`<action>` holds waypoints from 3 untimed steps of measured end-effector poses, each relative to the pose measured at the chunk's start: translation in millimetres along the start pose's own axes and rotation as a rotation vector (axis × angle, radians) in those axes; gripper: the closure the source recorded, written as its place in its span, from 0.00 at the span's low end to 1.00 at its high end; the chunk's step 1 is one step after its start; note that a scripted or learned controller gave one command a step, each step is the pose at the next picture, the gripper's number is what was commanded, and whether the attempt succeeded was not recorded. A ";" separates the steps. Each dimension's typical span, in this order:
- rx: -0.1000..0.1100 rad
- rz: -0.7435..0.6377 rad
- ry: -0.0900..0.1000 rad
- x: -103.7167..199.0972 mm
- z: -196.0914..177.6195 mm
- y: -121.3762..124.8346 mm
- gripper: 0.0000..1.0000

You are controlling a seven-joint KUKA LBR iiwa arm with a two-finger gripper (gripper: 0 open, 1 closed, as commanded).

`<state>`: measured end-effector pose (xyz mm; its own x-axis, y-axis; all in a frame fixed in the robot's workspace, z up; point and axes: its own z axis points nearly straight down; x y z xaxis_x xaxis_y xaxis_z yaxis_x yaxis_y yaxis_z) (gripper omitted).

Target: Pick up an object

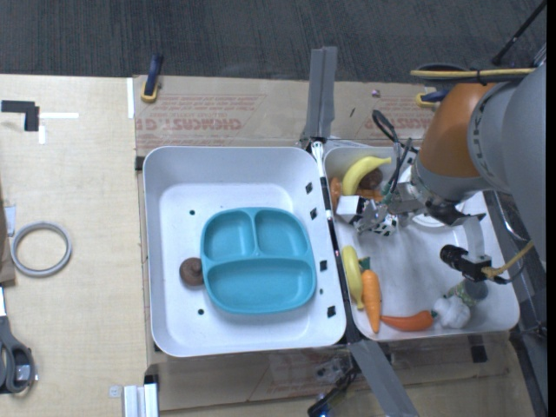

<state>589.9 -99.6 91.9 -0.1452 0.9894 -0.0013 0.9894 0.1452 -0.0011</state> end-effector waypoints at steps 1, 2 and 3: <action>0.004 0.001 -0.007 -4.4 -9.5 -1.9 1.00; 0.000 0.146 -0.001 35.7 -99.8 74.9 1.00; 0.002 0.222 -0.001 130.3 -99.1 88.4 1.00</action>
<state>658.6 42.3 190.7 0.0762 0.9971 -0.0022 0.9971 -0.0762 -0.0023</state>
